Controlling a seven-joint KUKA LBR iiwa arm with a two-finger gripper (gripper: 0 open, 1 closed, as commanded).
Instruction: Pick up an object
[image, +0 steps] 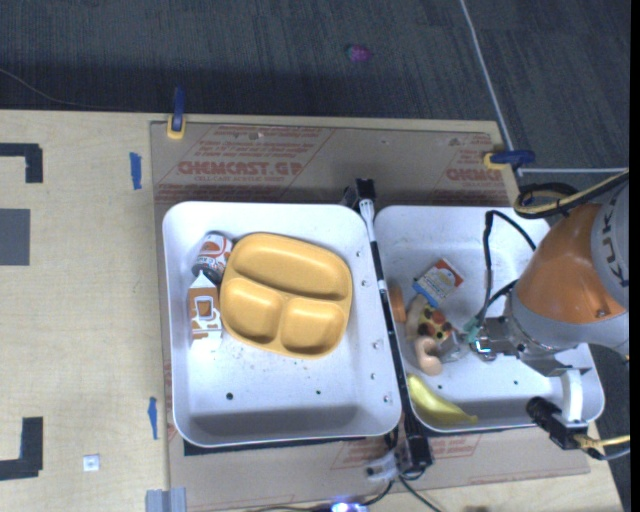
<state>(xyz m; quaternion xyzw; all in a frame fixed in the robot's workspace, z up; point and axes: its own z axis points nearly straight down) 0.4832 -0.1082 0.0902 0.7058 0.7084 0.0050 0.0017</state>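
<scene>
My gripper (468, 340) is low in the right bin (520, 395), reaching in from the right under the orange band (570, 280). Its tip sits against a small cluster of objects: a dark multicoloured toy (434, 322) and a pale peach curved piece (428, 355). A small blue, white and orange packet (437, 281) lies just beyond them, toward the back. A yellow banana (438, 404) rests at the bin's front left corner. An orange item (397, 301) lies by the left wall. Nothing is clearly seen between the gripper's tips.
The left bin (290, 395) holds a large yellow divided plate (285, 293), a small can (212, 256) and an orange-and-white box (204, 310) along its left wall. Black cables (500, 240) loop over the right bin's back. Blue clamps (512, 157) hold the cardboard sheet.
</scene>
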